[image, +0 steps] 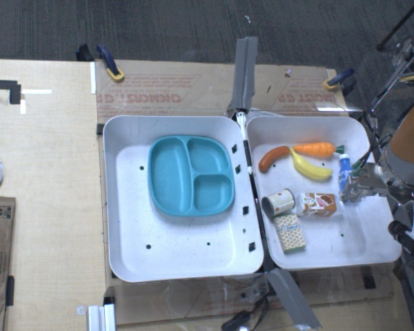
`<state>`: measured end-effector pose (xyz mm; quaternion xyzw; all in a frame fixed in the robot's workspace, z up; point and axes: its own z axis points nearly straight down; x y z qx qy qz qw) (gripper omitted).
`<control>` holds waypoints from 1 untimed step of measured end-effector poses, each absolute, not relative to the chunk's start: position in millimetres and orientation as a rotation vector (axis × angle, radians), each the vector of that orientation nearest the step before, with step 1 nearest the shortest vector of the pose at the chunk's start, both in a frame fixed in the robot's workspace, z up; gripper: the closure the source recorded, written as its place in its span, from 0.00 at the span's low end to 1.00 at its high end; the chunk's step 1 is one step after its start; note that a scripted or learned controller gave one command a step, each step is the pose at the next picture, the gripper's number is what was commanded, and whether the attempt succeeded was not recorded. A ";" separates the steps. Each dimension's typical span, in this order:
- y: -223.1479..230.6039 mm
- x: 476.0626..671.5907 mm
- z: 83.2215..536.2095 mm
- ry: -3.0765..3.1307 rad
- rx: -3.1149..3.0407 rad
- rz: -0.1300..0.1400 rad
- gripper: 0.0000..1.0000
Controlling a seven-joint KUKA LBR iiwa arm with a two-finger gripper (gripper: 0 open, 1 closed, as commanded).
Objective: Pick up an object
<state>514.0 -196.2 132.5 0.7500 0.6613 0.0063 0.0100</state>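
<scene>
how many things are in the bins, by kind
toy food, carrot, banana, sausage: 3
packages, can, carton, patterned box, blue tube: 4
divided plate: 1
total: 8

Right bin [372,250] is holding seven loose items. Orange carrot [313,149] is lying near the far wall, green top pointing right. Yellow banana [310,167] is sitting just below it, curved. Reddish-orange sausage [273,158] is lying at a slant to the left of both. Blue-and-white tube [343,174] is lying lengthwise beside the banana's right end. Small can [279,202] is resting on its side; printed carton [317,204] is lying just right of it. Patterned packet [290,232] is lying flat just below the can.
</scene>
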 end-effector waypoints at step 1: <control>-196.4 514.0 141.0 2.062 2.344 0.018 1.00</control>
